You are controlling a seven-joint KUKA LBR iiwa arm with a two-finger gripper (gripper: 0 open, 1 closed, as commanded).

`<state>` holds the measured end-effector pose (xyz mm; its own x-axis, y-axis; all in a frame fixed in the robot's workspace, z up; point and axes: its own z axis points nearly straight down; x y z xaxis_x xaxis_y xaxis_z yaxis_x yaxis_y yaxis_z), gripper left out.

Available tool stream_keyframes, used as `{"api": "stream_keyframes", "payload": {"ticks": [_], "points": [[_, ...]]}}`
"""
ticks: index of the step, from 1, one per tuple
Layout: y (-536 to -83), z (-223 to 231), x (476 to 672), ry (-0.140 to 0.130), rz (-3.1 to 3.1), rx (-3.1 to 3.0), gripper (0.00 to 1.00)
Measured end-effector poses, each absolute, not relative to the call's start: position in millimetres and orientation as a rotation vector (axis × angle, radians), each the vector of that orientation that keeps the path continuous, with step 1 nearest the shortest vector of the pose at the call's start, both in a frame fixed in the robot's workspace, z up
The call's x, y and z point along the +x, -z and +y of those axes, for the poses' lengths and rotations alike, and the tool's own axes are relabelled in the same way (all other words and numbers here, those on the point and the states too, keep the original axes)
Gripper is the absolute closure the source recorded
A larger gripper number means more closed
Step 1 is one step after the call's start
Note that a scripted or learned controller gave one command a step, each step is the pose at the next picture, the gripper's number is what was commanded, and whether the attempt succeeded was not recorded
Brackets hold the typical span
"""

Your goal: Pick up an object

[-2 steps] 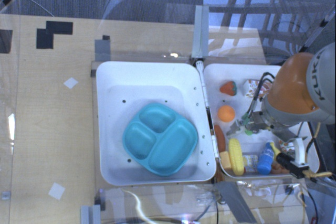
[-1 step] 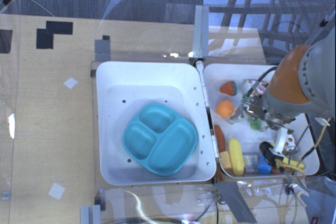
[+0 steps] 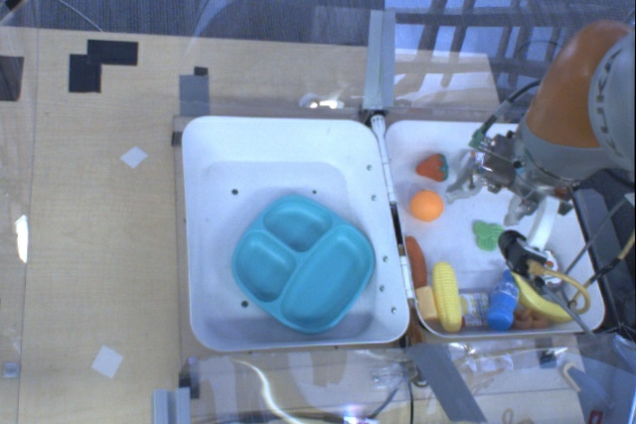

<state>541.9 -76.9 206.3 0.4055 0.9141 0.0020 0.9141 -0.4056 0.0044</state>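
- Camera view, nearest edge: the right bin (image 3: 592,313) holds a corn cob (image 3: 447,296), a blue bottle (image 3: 504,302) and a banana (image 3: 538,297) along its front wall, with a red sausage-shaped piece (image 3: 415,260) at its left wall.
- Beside it, the left bin (image 3: 209,243) carries a blue divided plate (image 3: 303,261).
- Mid-bin lie a green piece (image 3: 487,234) and an orange ball (image 3: 426,205).
- Farther back, a strawberry (image 3: 431,167) lies just left of the gripper (image 3: 475,170), which hangs over the right bin; whether it is open and whether it grips anything I cannot tell.
- Both bins sit on the wooden worktop (image 3: 89,243).
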Motion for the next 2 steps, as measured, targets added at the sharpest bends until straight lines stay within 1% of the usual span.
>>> {"api": "stream_keyframes", "payload": {"ticks": [1,2], "points": [[-371.9,-102.4,559.8,-0.007,1.905,2.493,0.00],[-299.9,-63.7,614.0,-0.003,1.447,2.787,0.00]]}}
